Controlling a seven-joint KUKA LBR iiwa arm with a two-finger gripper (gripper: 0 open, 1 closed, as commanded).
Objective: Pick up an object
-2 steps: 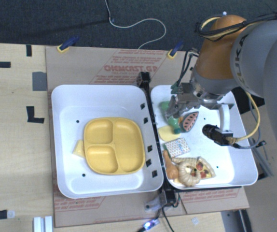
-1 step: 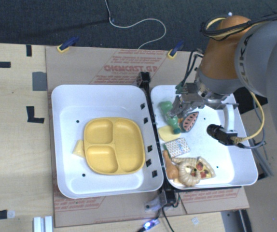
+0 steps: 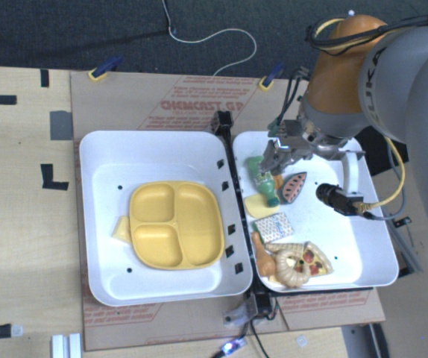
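As I look down on the bench from the fixed camera, I take the black divider (image 3: 233, 192) between the two white bins as my reference.

Nearest the camera and just right of the divider, at the near edge of the right bin (image 3: 363, 256), I record a pretzel-shaped toy (image 3: 288, 268) lying against a pizza slice toy (image 3: 315, 259). An orange item (image 3: 259, 249) sits between them and the divider; I cannot identify it. Slightly farther back, a small patterned packet (image 3: 273, 227) rests tilted, close to the divider.

Left of the divider, the left bin (image 3: 98, 200) holds a yellow sectioned plate (image 3: 177, 224) lying flat. A pale yellow flat piece (image 3: 121, 230) shows at the plate's far-left edge, partly under it.

Farther back on the right side, a pale yellow wedge (image 3: 256, 205) lies almost touching the divider. Beside it are a green toy (image 3: 262, 179) and, farther from the divider, a watermelon slice toy (image 3: 294, 188).

The gripper (image 3: 275, 162) is down over the green toy, right of the divider's far half. Whether its fingers are apart, together or clamped on anything I cannot tell from this angle. I therefore record no confirmed hold.

Beyond it, the arm (image 3: 363, 73), orange band above grey, reaches in from the right.
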